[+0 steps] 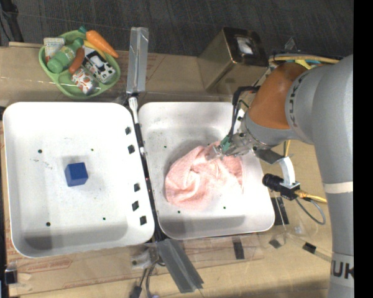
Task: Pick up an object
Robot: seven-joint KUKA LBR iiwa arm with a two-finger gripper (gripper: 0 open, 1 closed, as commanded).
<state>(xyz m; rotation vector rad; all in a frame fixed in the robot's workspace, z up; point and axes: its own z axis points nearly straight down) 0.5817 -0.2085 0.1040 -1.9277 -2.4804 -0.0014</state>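
Note:
A crumpled pink cloth (202,176) lies in the right bin (174,120), filling its middle and right part. My gripper (227,148) hangs low over the cloth's upper right edge, right at the fabric. A blue cube (76,174) sits alone in the left bin (25,141), left of centre. The arm comes in from the right, and its grey body and orange band cover the right bin's far right corner.
A green bowl (57,83) with toy food stands behind the left bin on the bench. A brown box (227,58) sits behind the right bin. The divider between the bins carries several small black clips (137,185).

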